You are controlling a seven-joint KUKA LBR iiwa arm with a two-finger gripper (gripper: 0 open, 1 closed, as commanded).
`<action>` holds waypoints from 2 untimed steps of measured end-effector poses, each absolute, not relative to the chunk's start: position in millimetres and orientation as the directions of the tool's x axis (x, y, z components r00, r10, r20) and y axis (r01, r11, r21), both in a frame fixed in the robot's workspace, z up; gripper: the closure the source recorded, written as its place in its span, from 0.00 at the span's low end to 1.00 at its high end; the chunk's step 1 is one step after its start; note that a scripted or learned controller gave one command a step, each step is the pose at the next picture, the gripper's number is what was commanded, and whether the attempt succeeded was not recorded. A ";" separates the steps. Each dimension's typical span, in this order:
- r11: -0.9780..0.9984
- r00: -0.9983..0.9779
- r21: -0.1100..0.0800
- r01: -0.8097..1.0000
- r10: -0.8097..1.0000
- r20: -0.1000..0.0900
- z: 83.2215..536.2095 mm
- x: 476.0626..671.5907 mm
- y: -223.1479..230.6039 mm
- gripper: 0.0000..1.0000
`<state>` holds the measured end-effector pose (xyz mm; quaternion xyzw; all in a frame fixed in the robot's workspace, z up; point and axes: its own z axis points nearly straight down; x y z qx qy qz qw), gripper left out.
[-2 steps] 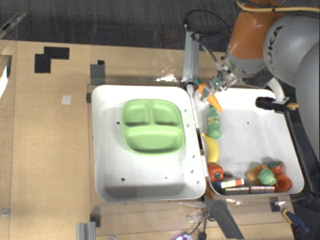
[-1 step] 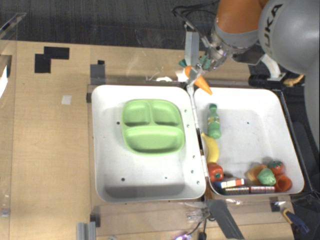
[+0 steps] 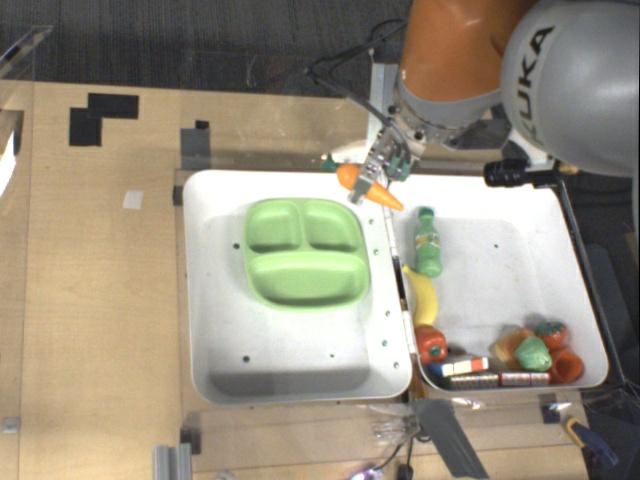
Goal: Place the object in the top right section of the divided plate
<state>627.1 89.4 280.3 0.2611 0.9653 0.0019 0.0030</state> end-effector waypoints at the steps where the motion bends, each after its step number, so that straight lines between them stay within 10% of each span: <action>1: 0.864 -0.864 0.011 0.503 0.503 -0.010 292.5 628.8 90.3 1.00; 2: 0.884 -0.884 0.005 0.467 0.467 -0.006 257.1 645.8 89.8 1.00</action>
